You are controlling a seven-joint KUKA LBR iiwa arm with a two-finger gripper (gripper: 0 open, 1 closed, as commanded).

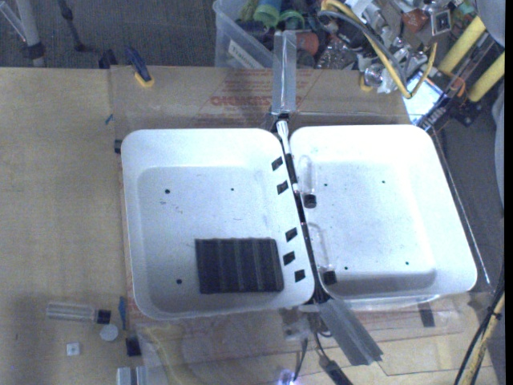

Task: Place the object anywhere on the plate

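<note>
Whether the gripper (405,22) is spread or closed cannot be told: its head is a tangle of metal and yellow cable at the far top right, beyond the back edge of the bins, and I can make out nothing held in it.

The one sizeable thing in the bins is a dark ribbed slab (239,265). It lies flat, well apart from the gripper, diagonally across the bench toward the near left. I take it to be the plate, though it could be the object. No second thing that I could name as the object is plain to me.

The slab rests on the floor of the left bin (128,215), near that bin's front wall and closer to the divider (290,215) than to the outer wall. The right bin (449,215) lies between the gripper and the slab.

To do this step well, the arm should cross the divider high enough to clear its black tabs. It should then come straight down over the middle of the slab, not its edge. The ribs run front to back, so a small piece may settle in a groove or tilt on a ridge. A low, gentle release would suit best. The front wall is just beside the slab, so I would keep the approach from the far side.
</note>
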